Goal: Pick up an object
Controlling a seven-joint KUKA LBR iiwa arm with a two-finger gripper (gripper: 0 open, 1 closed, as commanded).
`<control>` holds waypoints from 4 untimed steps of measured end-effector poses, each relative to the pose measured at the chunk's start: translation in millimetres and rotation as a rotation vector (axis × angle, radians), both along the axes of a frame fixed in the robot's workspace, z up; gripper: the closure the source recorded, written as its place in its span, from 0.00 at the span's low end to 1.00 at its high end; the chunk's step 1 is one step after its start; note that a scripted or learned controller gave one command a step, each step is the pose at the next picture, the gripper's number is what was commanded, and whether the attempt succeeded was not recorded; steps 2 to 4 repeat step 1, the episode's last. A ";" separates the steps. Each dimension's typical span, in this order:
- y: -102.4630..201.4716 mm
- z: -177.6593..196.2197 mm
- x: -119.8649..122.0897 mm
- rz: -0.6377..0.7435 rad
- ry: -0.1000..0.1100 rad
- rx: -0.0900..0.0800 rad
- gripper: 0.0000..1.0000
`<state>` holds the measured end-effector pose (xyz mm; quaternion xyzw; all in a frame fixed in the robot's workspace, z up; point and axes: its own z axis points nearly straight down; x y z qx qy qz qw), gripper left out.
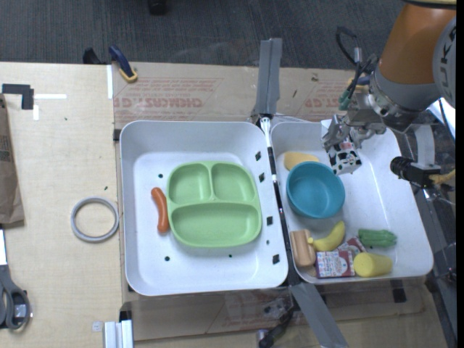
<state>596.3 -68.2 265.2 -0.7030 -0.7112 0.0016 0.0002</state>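
Arm parked over the back of the right bin, nothing grabbed as far as I can see

The gripper [344, 153] hangs near the right bin's [397, 194] far wall; can't tell its opening or whether it has anything. Closest pick is the blue bowl [315, 190], just down-left of it, with a yellow piece [300, 160] behind. Further toward the front: one banana [328, 237], one green veggie [377, 238], one yellow cup [373, 264], one small carton [334, 264], one wooden block [301, 247]. Left bin [138, 216]: one green divided plate [214, 203], one carrot [160, 209].

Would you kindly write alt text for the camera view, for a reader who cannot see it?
A grey arm's gripper hovers over the right white bin, above a blue bowl, banana and other toys. The left white bin holds a green divided plate and an orange sausage.
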 end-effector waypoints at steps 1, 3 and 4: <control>35.8 -0.9 7.6 0.019 0.000 0.000 1.00; 35.8 -0.9 7.6 0.019 0.000 0.000 1.00; 35.8 -0.9 7.6 0.019 0.000 0.000 1.00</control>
